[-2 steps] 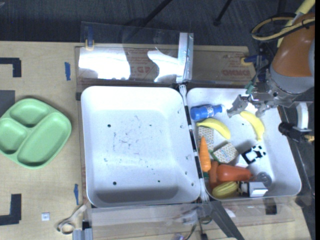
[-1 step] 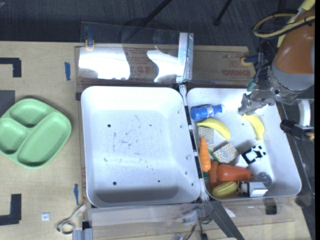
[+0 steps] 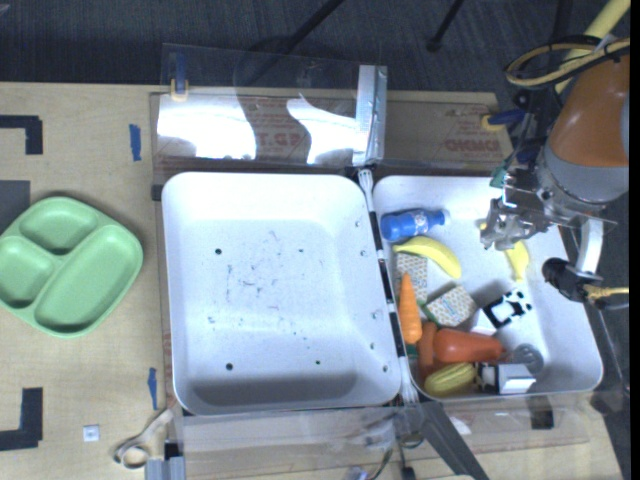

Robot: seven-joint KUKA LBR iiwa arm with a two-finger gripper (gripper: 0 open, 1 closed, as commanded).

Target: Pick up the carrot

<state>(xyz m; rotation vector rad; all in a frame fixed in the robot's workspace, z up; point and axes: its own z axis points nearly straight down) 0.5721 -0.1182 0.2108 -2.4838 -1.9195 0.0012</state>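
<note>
1. Gripper (image 3: pixel 503 226) hangs over the far right part of the right bin (image 3: pixel 590 363). I cannot tell if it is apart or together, and nothing shows in it.
2. Just under it lies a small yellow piece (image 3: pixel 517 259). A black and white block (image 3: pixel 506 309) sits a little nearer the front.
3. Carrot (image 3: pixel 409 310) lies at the left side of that same bin, right by the wall between the bins. It is long and orange and points front to back.
4. Around the carrot are a banana (image 3: pixel 432 253), a blue bottle (image 3: pixel 410 223), a checked sponge (image 3: pixel 449 306) and a red pepper (image 3: pixel 464 345).
5. Left bin (image 3: pixel 270 268) sits beside it. A green plate (image 3: pixel 65 265) rests well off to the left.
6. I think the reach is the step now; the grab is not yet done.
7. Next the gripper should go left and toward the front, then come down on the carrot. The toys are packed close there, so it may bump them.
</note>
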